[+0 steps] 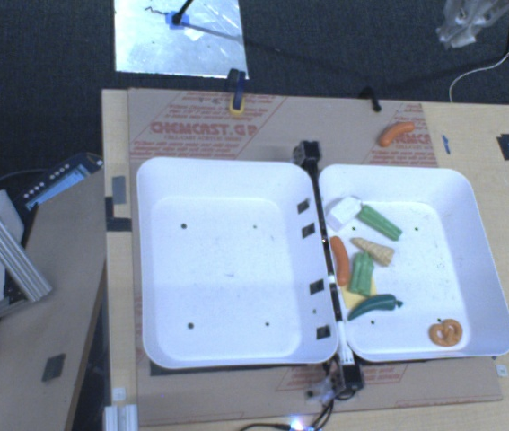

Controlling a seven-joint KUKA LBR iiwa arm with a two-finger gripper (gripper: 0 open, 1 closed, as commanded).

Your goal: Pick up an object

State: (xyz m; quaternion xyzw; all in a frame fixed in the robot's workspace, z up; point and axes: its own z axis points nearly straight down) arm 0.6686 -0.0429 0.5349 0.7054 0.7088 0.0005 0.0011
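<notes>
Near edge: a bundle of cables and a clamp (344,380) sits at the front of the counter (119,330), where the two bins meet.
Right bin: the shallow white bin (487,268) holds all the small toy foods, the likely targets for picking.
Pretzel: a brown pretzel (445,332) lies alone near the front right corner, close to the bin wall, with bare floor on its other sides.
Cluster: a dark green pepper (375,304), a light green pod (362,272), an orange carrot (339,260), a tan cone (372,250), a green block (379,222) and a white piece (344,210) crowd against the dividing wall, several touching; that leaves little room between them.
Open room: the right half of this bin is mostly bare, which gives an easy descent there.
Left bin: the other white bin (155,268) lies just beside it, probably the drop place.
Far counter: an orange sausage shape (396,134) lies outside the bins, beyond the right bin's far rim.
Pincer: the pincer (469,12) hangs at the far top right, well apart from the bins; it looks blurred and pale, so I cannot tell whether it is wide or narrow, and nothing appears held.
Beyond: a shiny metal sheet (178,25) lies on the dark floor.
</notes>
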